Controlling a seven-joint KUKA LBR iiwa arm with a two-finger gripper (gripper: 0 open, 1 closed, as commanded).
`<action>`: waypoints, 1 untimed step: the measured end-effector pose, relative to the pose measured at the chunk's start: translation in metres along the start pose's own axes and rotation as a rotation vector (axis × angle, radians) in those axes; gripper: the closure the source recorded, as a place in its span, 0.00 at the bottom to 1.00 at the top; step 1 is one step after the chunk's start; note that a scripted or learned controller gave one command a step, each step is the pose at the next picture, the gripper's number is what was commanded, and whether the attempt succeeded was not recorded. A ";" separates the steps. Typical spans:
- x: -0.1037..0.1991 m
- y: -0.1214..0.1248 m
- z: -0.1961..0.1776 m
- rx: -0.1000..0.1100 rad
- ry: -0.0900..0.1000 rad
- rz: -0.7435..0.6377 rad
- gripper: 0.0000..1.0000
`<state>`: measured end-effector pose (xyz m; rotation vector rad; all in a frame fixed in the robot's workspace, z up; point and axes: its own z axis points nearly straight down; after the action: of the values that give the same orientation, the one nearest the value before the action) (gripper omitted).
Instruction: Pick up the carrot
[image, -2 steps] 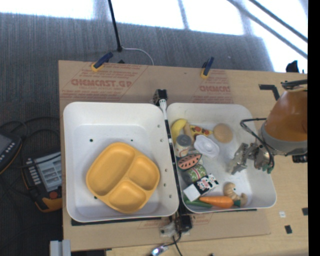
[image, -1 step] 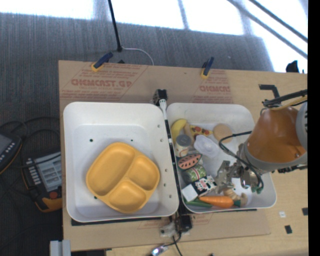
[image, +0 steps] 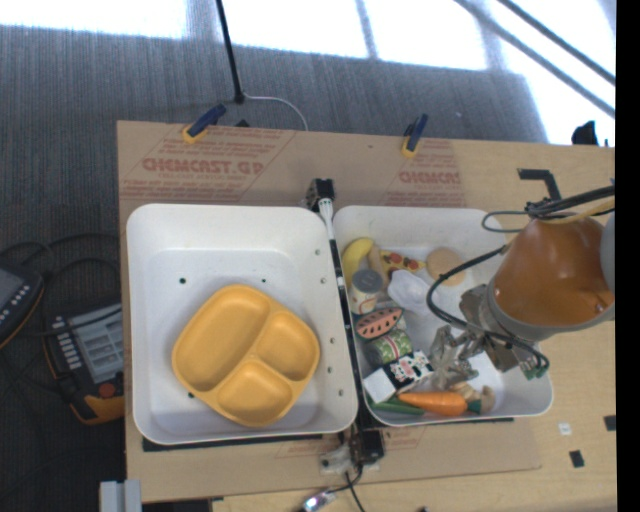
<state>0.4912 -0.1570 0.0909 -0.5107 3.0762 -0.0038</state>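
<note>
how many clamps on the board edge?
2. A yellow-and-blue clamp at the far left of the cardboard sheet, and a second clamp on the far edge above the right bin.

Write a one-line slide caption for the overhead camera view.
Gripper poised just above the carrot in the cluttered right bin; yellow divided plate sits in the left bin.

We saw a bright orange carrot (image: 432, 403) with a green tip, a yellow banana (image: 355, 256), and a mustard-yellow divided plate (image: 246, 352) in the plain white left bin (image: 160, 240). The surface (image: 200, 165) was tan cardboard with faded red lettering, and a black-and-white carton (image: 398, 376) lay nearby.
</note>
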 end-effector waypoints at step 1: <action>-0.009 -0.005 0.002 -0.012 0.017 -0.196 1.00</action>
<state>0.5016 -0.1585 0.0890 -0.8146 3.0301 0.0071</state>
